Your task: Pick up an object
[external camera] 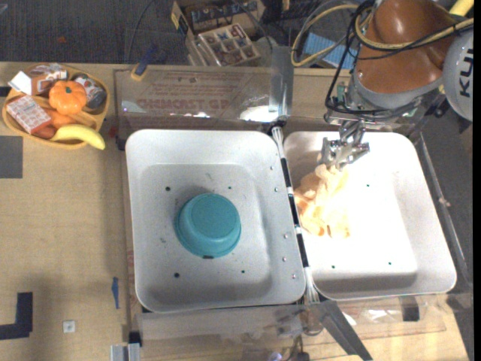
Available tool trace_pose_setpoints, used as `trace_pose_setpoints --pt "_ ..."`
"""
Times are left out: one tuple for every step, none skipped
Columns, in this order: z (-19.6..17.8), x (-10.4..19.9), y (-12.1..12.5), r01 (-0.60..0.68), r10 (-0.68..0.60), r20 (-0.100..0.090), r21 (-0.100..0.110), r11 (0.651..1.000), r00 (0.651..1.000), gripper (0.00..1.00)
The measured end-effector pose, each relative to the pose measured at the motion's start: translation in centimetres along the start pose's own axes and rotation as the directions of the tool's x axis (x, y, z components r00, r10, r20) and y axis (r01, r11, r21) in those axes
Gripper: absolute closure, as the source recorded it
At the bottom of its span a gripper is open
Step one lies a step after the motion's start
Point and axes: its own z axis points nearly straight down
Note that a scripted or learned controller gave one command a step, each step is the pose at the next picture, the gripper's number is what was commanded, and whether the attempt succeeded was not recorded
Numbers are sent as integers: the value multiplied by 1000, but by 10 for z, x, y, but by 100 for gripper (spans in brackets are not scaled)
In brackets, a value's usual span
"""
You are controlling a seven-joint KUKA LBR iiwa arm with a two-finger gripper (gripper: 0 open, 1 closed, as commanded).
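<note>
A soft, pale orange and cream object [325, 209] lies crumpled in the right bin [398, 224], against its left wall. Its upper tip rises toward my gripper [342, 155], which hangs just above and slightly right of that tip, near the bin's far left part. Whether the gripper touches the object is unclear from this angle. A teal bowl [210, 225] sits upside down in the middle of the left bin [150, 171], well away from the gripper.
The arm's orange band [398, 32] and cables loom over the right bin's far edge. A dish of toy fruit [56, 107] sits at the bench's far left. A clear panel [195, 96] stands behind the left bin.
</note>
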Motion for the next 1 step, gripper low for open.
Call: trace_pose_setpoints --pt "0 0 0 0 0 0 0 1000 1000 0"
